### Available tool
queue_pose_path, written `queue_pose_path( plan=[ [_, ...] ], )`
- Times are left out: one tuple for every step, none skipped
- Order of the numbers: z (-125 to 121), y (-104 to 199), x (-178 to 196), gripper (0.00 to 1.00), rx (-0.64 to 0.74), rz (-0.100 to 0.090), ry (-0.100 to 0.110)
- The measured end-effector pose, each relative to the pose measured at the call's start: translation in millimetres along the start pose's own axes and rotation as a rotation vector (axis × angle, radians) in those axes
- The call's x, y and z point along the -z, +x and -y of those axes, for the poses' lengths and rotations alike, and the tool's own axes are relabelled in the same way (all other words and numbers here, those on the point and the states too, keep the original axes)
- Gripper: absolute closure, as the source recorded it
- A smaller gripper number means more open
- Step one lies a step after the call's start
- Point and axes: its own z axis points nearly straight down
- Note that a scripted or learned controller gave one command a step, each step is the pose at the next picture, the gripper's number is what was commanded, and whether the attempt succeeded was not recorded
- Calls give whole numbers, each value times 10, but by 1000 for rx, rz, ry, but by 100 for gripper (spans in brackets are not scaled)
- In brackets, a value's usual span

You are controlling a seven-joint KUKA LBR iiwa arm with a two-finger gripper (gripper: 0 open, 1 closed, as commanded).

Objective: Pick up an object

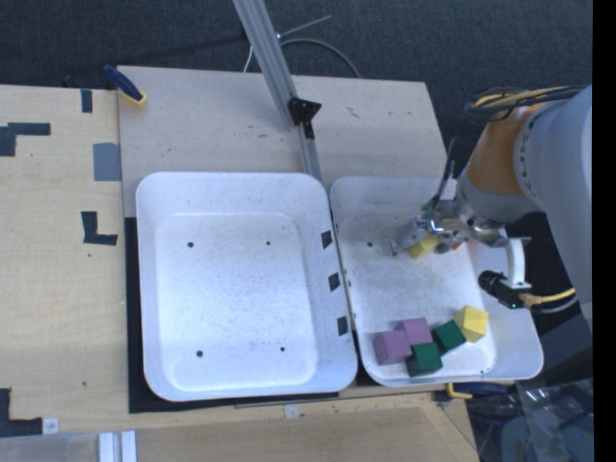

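Pincer (421,243) sits low in the right bin (385,200), in its upper half, with a small yellow piece (422,248) right at its tips. Whether that piece is clamped or merely touched cannot be told, nor whether the tips are apart or together. The piece looks stubby and bright yellow, its long axis running roughly left to right, tilted a little down toward the left.

Near the bin's lower edge lies a tight cluster: two purple blocks (402,339) touching each other, two green blocks (435,346) just beside them on the right, and a yellow block (473,322) at the cluster's far right. The left bin (231,287) stands just beside the right one on the worktop (212,114). No writing or labels can be read on any of the blocks.
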Motion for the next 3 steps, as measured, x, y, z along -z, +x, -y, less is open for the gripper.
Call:
queue_pose_path(
  plan=[
    [20, -11, 93, 100, -1, 1, 5],
    [-9, 678, 779, 100, 4, -3, -3],
    [-78, 1461, 1010, 100, 5, -4, 0]
  ],
)
